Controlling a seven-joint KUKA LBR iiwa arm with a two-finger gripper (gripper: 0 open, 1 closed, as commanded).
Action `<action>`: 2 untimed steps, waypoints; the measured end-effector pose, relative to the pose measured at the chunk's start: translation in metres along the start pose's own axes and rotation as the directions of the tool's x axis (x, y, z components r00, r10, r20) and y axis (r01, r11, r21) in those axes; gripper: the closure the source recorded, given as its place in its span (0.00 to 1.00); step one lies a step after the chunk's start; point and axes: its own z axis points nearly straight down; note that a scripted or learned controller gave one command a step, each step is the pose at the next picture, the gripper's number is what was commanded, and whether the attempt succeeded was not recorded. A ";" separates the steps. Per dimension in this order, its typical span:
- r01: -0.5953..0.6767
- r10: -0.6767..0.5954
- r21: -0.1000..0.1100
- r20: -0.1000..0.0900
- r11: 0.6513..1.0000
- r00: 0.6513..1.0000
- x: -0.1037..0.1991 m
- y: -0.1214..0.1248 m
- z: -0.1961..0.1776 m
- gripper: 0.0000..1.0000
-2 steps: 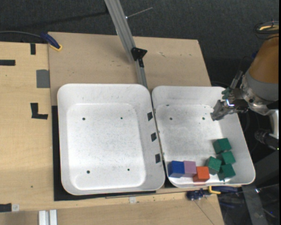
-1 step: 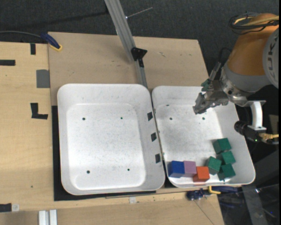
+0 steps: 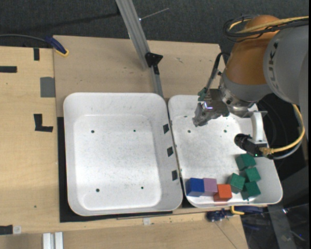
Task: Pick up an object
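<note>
The claw [image 3: 202,115] hangs over the far part of the right shallow white plastic bin [image 3: 207,144]; whether it is wide or narrow cannot be told, and no object shows in it. Along that bin's near edge lie one blue cube [image 3: 195,185], one pale purple block [image 3: 210,185] and one orange block [image 3: 224,192]; four green blocks [image 3: 247,175] cluster in the near right corner. The left white bin [image 3: 116,152] lies beside it. Both rest on a pale wooden counter [image 3: 93,61] marked with black tape pieces [image 3: 40,122].

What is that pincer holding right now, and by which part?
Nothing that I can see: the pincer hangs over the right bin, apart from the blocks in its near corner.
</note>
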 end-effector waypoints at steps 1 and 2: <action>0.000 0.000 -0.001 0.000 1.000 1.000 0.045 0.018 0.009 1.00; 0.002 -0.002 -0.002 -0.001 1.000 1.000 0.109 0.029 0.011 1.00</action>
